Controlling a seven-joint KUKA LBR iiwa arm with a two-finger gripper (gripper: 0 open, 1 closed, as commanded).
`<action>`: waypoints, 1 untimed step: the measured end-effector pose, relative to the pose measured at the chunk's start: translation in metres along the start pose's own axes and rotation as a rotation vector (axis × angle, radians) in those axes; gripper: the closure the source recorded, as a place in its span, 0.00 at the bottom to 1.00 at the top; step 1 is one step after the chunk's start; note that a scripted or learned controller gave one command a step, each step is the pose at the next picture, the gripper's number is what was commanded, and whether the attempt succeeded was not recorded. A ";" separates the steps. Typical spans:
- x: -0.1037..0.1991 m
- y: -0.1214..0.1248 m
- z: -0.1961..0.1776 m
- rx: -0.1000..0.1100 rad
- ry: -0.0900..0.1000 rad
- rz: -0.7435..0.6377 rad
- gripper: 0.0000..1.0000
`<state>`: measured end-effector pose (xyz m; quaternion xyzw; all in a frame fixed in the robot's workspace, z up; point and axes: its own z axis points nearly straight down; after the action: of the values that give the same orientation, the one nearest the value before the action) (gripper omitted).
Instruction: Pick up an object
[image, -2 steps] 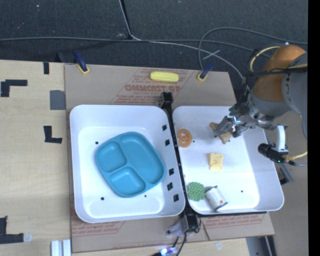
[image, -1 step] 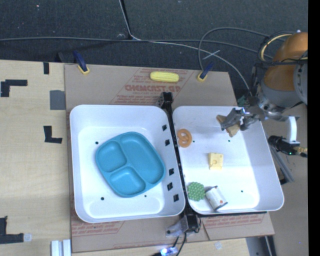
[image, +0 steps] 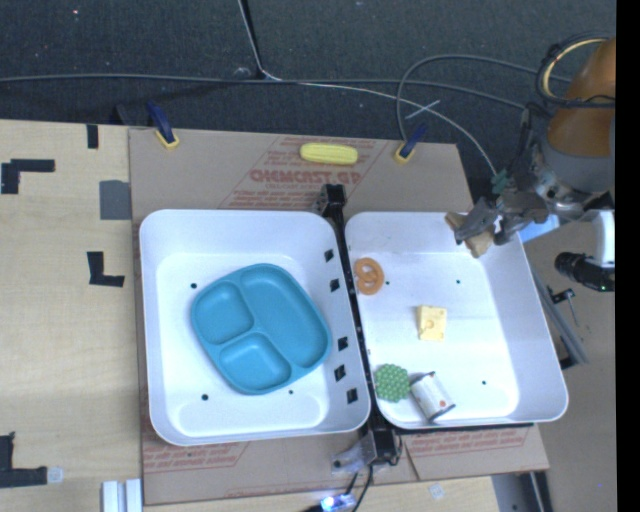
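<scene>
Grey arm with orange band reaching in from the right, gripper (image: 477, 232) low over the right bin's (image: 500, 300) far-right corner — wrist angled leftward

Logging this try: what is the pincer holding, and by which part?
Cannot be told: the pincer hangs over the right bin's far corner.

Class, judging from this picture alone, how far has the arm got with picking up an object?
Done: nothing lifted; the pretzel, cheese wedge, green ball and small can lie in the right bin. In hand: the gripper sits over its far right corner. Left: descend, grasp, lift.
</scene>
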<state>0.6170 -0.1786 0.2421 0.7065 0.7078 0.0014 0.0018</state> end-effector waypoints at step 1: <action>0.058 -0.002 0.008 0.006 0.002 -0.004 1.00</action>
<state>0.6148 -0.1204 0.2344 0.7050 0.7093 -0.0002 -0.0009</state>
